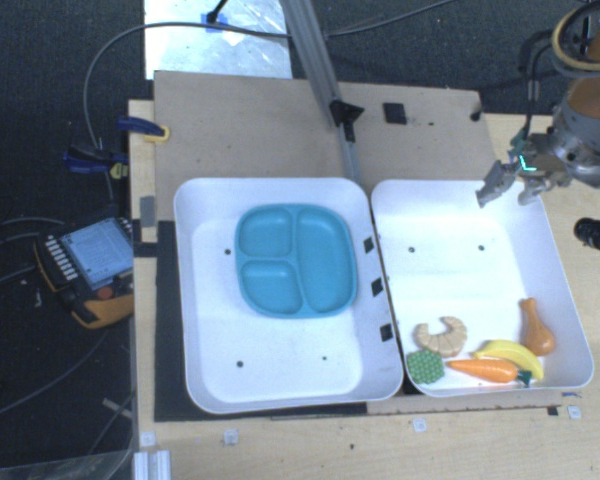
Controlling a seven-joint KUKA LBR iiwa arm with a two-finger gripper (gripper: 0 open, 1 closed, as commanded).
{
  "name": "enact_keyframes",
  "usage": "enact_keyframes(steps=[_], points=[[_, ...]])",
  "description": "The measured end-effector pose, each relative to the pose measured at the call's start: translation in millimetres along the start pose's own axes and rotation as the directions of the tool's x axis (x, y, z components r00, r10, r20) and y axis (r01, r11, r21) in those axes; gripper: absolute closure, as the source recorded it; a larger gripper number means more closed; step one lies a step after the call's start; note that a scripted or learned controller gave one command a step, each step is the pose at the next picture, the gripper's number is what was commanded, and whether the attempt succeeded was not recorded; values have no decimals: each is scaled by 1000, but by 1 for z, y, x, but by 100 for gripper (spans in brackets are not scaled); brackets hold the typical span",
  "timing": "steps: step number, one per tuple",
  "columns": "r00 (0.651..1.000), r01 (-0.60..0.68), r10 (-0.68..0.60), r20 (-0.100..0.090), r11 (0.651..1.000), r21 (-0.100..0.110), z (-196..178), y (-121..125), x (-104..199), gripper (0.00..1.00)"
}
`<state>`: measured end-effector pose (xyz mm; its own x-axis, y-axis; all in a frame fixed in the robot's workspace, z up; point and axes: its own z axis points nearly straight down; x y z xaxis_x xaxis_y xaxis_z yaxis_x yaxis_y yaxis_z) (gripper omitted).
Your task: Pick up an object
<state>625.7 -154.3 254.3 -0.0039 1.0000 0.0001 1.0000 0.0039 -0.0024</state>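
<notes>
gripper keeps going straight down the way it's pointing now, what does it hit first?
Probably the bare floor of the right bin near its far right corner. The gripper hangs there, well clear of the toy food; depth is unclear.

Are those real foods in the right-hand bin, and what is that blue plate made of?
Likely toys, not real food. The banana, carrot and drumstick look like moulded plastic: flat, saturated colours with a slight sheen. The croissant looks matte, perhaps plastic or foam. The broccoli is too small to judge. The blue plate seems smooth plastic: uniform colour and rounded moulded dividers.
</notes>
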Motion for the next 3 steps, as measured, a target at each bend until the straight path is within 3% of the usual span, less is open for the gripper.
enact_keyframes(steps=[1,3], points=[[1000,1,-1,1,1000,-5,-2,1,0,0],[1000,-2,2,0,1000,-1,99,-7,5,0]])
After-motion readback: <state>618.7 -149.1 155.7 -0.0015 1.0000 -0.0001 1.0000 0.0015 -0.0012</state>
